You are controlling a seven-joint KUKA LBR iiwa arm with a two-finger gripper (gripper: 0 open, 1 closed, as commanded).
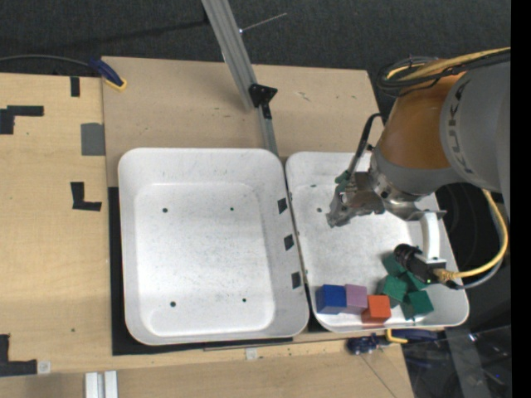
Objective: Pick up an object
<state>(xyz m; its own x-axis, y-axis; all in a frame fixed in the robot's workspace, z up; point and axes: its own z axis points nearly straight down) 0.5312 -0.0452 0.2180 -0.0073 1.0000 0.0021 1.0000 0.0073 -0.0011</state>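
I see my gripper [338, 215] hanging over the far half of the right bin [319, 177], a shallow white speckled tray; I cannot tell its state from this angle. The objects sit clustered along that bin's near wall: a blue cube [331, 298], a pale purple block [356, 295], an orange cube [378, 307] and angular green pieces [406, 289]. The left bin [199, 243] has rounded corners.

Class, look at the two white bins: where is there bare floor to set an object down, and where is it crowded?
The left bin has a bare floor. The right bin is bare along its upper left; its lower corner is crowded with the blue block, orange block and green pieces.
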